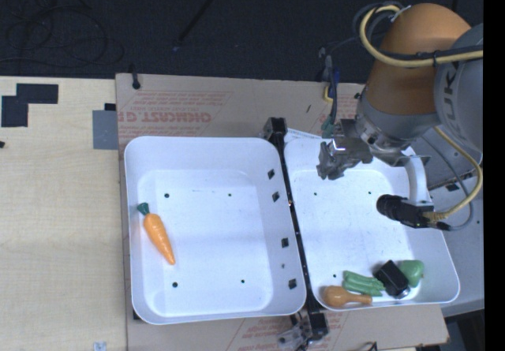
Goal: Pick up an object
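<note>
Front wall, right bin: an orange gourd lies closest to the viewer, against the near wall of the right bin.
Green pod: the green pod lies crosswise just behind the gourd and touches it.
Black block: the black block sits tilted, just right of the pod.
Green piece: the green piece sits in the near right corner, partly hidden by the block.
Carrot: the carrot lies in the left bin near its left wall, leafy end away from the viewer, well apart from the other items.
Gripper: the gripper is over the far left part of the right bin, well apart from every item.
Gripper state: whether it is open or closed cannot be told; no item is seen in its grasp.
Arm: the arm enters from the right.
Support: both bins rest on a cardboard sheet on the bench.
</note>
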